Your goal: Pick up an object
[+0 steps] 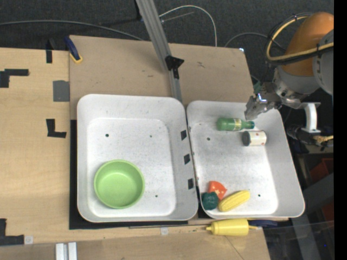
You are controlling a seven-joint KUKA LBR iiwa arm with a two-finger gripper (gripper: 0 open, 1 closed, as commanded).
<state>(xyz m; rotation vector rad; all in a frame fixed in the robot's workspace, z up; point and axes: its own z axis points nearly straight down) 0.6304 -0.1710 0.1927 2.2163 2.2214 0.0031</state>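
Just below jaws (255, 110), green bottle (234, 124)

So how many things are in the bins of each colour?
Green: 3 — bowl, bottle, small dark green piece
Yellow: 1 — corn
Orange-red: 1 — small piece
White and dark: 1 — small cylinder
Total: 6

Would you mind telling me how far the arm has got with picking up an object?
Nothing looks picked up yet. The pincer sits over the far edge of the right bin, beside the green bottle, with nothing visibly between its fingers. The bottle and the small cylinder lie on the bin floor, as do the corn cob and other toys. Grasping and lifting are both left.
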